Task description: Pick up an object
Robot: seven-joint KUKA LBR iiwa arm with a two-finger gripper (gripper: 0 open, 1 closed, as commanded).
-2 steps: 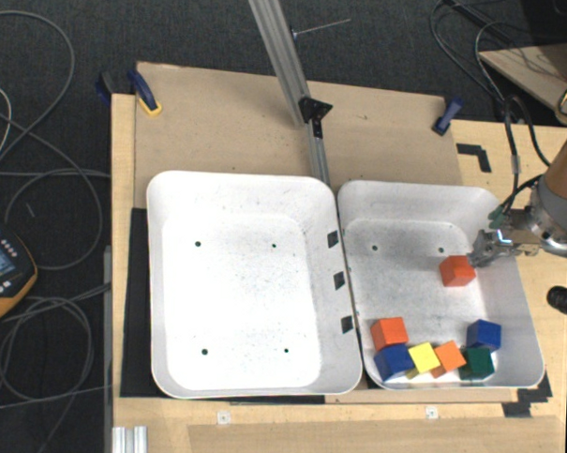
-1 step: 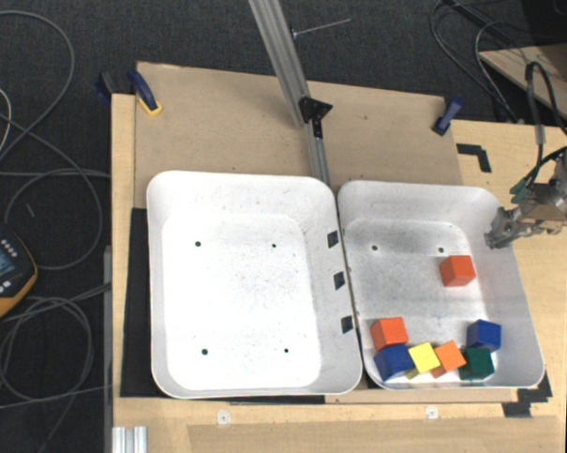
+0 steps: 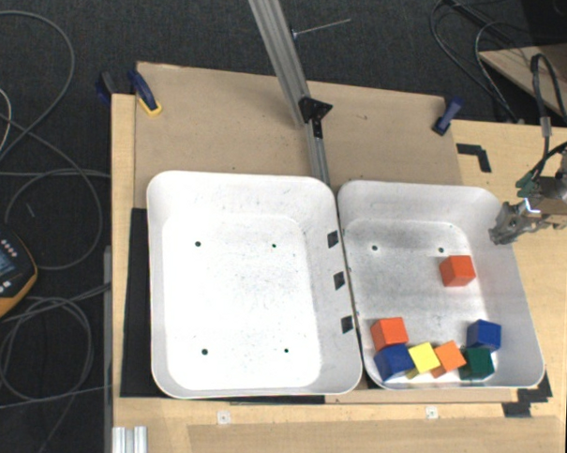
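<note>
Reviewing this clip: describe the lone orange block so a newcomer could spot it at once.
Start at the right-hand shallow white bin of the two side by side. Most of its small coloured cubes huddle along the near edge; the orange cube in question sits by itself farther back, toward the right wall. Unlike the two other orange cubes, it touches no neighbour.

The wooden counter carries two shallow white bins. The left bin and right bin sit side by side, touching.
</note>
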